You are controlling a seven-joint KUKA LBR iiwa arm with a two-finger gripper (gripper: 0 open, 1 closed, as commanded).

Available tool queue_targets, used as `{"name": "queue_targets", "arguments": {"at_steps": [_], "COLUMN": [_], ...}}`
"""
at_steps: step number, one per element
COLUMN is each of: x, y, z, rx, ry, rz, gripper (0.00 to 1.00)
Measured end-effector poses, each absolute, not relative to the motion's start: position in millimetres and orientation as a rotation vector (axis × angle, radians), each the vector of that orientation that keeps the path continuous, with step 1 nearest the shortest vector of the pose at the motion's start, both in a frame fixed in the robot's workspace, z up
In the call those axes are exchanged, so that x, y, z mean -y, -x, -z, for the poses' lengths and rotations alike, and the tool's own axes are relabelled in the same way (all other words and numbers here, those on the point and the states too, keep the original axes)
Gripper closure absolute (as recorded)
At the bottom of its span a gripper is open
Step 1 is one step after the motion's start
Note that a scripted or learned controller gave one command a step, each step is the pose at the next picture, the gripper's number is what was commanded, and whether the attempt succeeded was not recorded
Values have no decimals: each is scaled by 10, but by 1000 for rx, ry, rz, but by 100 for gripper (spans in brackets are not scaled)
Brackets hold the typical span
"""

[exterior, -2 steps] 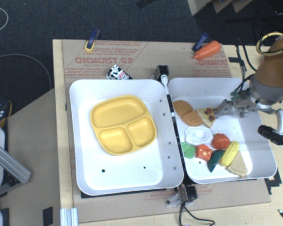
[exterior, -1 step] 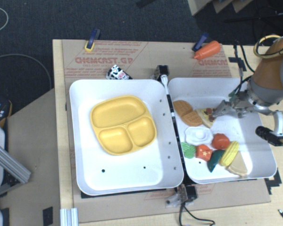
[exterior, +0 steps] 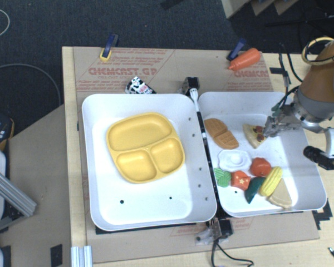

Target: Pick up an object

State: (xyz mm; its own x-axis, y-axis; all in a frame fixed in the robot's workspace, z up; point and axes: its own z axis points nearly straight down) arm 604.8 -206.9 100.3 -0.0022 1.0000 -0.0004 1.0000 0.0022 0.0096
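Note:
My gripper (exterior: 269, 128) reaches into the right bin (exterior: 306, 202) from the right and hangs low, right over a pizza slice (exterior: 253, 134) near the bin's upper middle. A toy bread slice (exterior: 221, 133) lies to the left of it. Lower in the bin sit a fried egg (exterior: 234, 161), a tomato (exterior: 260, 166), a corn cob (exterior: 272, 181), a red piece with a star (exterior: 240, 179), a green piece (exterior: 222, 178) and a sandwich wedge (exterior: 281, 196).
The left bin (exterior: 100, 204) holds a yellow divided plate (exterior: 145, 147). An orange carrot toy (exterior: 244, 59) and a black-and-white toy (exterior: 138, 86) lie on the bench behind the bins. Clamps sit at the bench's back edge.

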Motion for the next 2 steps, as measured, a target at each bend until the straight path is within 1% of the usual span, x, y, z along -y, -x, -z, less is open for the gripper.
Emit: {"name": "queue_targets", "arguments": {"at_steps": [1,2], "x": [2065,2044], "y": [-6077,-6126], "z": [-1437,-1883], "rx": [-2218,-2218], "ry": [-2215,-2214], "rz": [-4,-5], "gripper": [100,100]}}
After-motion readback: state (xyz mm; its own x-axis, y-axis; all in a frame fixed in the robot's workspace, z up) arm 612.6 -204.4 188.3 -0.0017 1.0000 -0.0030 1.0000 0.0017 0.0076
